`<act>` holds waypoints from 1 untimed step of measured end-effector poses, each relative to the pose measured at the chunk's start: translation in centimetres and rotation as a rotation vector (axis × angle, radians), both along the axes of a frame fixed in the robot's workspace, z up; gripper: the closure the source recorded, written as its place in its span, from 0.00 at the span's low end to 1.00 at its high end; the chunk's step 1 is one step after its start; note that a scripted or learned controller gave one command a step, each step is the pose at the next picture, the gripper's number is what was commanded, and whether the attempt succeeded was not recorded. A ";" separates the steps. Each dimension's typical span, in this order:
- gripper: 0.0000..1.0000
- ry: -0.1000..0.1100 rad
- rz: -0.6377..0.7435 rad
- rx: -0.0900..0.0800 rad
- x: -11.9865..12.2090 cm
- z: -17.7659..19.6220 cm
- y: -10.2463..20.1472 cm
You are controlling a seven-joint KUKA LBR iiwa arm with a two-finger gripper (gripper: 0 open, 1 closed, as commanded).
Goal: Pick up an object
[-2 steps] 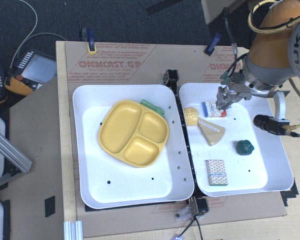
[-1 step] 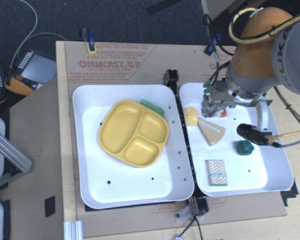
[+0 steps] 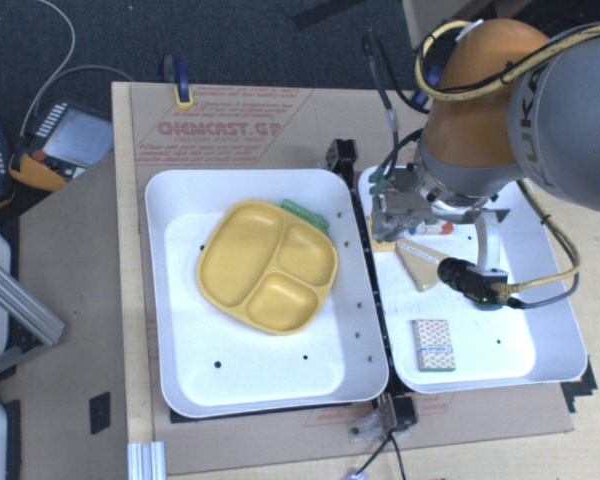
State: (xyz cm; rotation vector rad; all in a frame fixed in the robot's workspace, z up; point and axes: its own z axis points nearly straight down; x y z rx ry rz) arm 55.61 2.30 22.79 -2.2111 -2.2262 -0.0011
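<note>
Gripper [image 3: 390, 218] low in the right bin [image 3: 540, 338], at its far corner beside the wall shared with the left bin [image 3: 180, 348], hung under the bulky grey arm [image 3: 570, 118] with the orange band. Impossible to tell from this angle how far open, or whether anything is in its hold; nothing seen lifted. Just beside it, toward the near side: a tan wedge-shaped piece [image 3: 417, 264], flat on the bin floor and seemingly the closest candidate. Farther toward the near rim, well apart from the gripper: a small patterned card [image 3: 434, 344], lying flat. A little red and blue item [image 3: 443, 229], half hidden under the wrist, too small to name. Across the wall, in the left bin: a yellow divided plate [image 3: 268, 265] with a green scrap [image 3: 305, 213] peeking from behind its far edge. Judged step: reach and descent onto a target, grasp not yet confirmed. Next move, by this reading: centre over the wedge, go down to the floor, close firmly, then lift straight up. Thin flat shape, so an easy miss or slip.
</note>
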 end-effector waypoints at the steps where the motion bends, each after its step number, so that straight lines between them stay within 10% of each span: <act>1: 1.00 0.000 -0.001 -0.001 -0.2 -0.4 5.0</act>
